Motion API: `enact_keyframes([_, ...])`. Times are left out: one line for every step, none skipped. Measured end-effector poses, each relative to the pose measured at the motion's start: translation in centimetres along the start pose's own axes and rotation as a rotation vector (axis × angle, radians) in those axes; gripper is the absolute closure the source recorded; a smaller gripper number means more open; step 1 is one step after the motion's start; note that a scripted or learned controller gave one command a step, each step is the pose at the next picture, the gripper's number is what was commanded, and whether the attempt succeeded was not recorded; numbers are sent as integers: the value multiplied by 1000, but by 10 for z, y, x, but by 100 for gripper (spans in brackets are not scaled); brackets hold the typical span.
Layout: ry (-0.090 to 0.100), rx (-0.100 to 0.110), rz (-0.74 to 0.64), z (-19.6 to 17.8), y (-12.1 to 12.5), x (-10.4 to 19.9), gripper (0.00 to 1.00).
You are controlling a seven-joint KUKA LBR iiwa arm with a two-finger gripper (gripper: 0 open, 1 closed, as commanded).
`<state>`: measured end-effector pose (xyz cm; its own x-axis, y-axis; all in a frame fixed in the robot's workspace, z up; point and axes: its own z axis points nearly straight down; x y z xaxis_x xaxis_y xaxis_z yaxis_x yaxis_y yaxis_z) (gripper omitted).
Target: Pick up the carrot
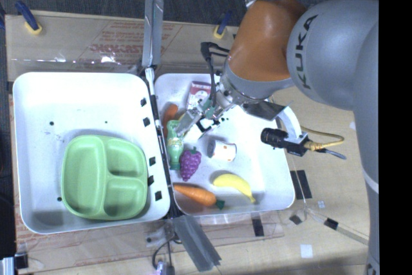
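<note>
The carrot (194,194), a smooth orange tapered piece with a small green stub at its right end, lies flat along the near wall of the right bin (280,172), well apart from the gripper (193,118). Just to its right rests a curved yellow banana (233,185) with a glossy plastic look. Above the carrot sits a knobbly purple bunch of grapes (190,162), and beside that a green bottle-like item (174,143) lying against the divider. A small white cup (223,151) lies on its side near the bin's middle. The gripper hangs over the bin's upper left part, its metal fingers pointing down-left toward a reddish-orange rounded item (170,113); whether they are parted or closed I cannot tell. The left bin (38,106) holds a pale green three-compartment plate (103,177) with rounded corners
</note>
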<state>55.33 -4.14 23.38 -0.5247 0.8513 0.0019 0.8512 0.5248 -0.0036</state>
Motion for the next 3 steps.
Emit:
enact_keyframes([0,-1,-83,43,-79,19,0])
enact_keyframes([1,-1,-476,133,-98,-13,0])
enact_keyframes([0,-2,-482,122,-97,-13,100])
